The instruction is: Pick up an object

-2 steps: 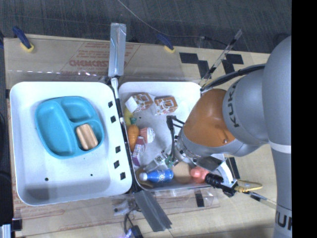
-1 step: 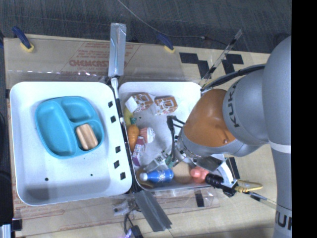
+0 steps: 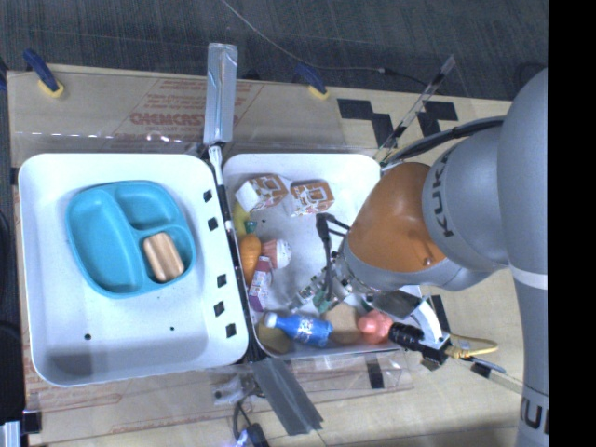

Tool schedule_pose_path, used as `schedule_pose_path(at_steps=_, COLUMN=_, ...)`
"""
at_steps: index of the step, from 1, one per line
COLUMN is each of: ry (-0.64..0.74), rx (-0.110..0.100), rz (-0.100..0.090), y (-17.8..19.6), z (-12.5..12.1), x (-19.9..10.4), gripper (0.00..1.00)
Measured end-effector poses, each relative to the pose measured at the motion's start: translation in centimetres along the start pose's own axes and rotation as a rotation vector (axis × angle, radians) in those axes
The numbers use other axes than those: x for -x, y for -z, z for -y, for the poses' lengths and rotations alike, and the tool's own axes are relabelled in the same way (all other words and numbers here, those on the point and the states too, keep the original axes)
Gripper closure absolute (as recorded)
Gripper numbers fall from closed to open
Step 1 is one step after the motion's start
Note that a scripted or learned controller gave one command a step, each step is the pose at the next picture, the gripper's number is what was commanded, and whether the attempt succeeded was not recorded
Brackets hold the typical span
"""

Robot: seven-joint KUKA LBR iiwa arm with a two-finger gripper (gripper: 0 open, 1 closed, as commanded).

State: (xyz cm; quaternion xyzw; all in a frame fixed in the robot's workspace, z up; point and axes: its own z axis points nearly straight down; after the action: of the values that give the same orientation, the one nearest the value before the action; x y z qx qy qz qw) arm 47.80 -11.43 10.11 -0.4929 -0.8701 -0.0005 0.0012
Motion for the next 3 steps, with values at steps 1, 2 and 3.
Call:
schedule_pose_path(at_steps=1, ry=-0.1, rx=0.004, rz=0.003, y=9.3, z=-6.0, x=-4.3, gripper=1.0)
schedule_pose_path(at_steps=2, ry=0.039, rx=0.002, rz=0.006, y=14.7, z=-1.5, x=0.4, gripper=1.0)
schedule_pose_path(at_steps=3, ry=0.04, rx=0.001, rz=0.004, y=14.6, z=-1.5, x=0.3, gripper=0.0)
